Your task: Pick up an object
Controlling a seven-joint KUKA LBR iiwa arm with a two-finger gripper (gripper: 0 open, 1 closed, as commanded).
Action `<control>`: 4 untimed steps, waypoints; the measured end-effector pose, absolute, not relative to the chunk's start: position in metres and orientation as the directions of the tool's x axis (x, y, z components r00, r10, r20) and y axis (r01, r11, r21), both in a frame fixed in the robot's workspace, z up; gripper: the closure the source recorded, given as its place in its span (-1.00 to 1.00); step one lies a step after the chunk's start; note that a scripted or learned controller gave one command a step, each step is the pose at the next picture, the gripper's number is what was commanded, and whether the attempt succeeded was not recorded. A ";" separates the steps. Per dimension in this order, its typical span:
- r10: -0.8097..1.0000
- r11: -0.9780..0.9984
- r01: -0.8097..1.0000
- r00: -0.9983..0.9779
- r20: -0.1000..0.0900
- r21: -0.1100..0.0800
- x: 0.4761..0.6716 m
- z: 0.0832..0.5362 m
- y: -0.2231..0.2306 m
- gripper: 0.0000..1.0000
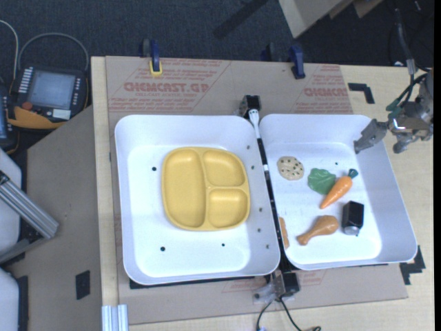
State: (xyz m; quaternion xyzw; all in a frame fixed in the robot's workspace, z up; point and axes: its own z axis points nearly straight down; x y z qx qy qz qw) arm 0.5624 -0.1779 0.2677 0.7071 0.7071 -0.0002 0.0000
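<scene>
The right bin point(386, 247) holds several small items. A spotted cookie point(291, 167) lies near its left wall. To the right of it are a green leafy piece point(320, 180) and an orange carrot point(336, 190), touching each other. Nearer the front lie a tan chicken drumstick point(318, 229) and a small black block point(353, 217). My gripper point(394, 128) hangs at the view's right edge, above the bin's far right corner and apart from every item. Nothing shows in its grasp.
In the left bin point(138, 254) rests a yellow divided plate point(205, 187). Blue clamps point(155, 55) hold the cardboard sheet at the bench's back edge. A handheld pendant point(48, 92) lies off the bench at the left.
</scene>
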 end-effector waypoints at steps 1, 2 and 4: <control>1.000 0.000 1.000 0.000 0.002 -0.008 0.561 0.204 -0.176 -1.00; 1.000 0.000 1.000 0.000 0.002 -0.006 0.565 0.159 -0.179 -1.00; 1.000 0.000 1.000 0.000 -0.001 0.000 0.572 0.127 -0.181 1.00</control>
